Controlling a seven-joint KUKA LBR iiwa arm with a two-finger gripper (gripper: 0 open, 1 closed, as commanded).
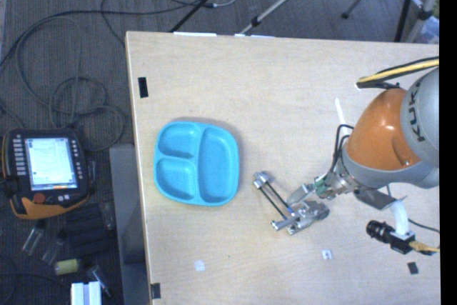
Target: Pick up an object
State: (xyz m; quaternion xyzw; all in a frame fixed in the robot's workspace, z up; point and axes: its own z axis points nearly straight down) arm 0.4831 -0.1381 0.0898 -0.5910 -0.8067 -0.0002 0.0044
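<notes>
Gripper [275, 203] low over bench [285, 82], jaws spread wide, nothing between them. Blue plate [198, 163] just left, apart; its dividing ridge runs near-vertical in view.

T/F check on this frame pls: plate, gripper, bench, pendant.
1. The blue plate has three compartments. True.
2. The gripper holds the plate between its fingers. False: nothing sits between its fingers, and the plate lies apart, to its left in the view.
3. The plate lies flat on the bench. True.
4. The plate is red. False: it is light blue.
5. A pendant with a lit screen lies on the floor left of the bench. True.
</notes>
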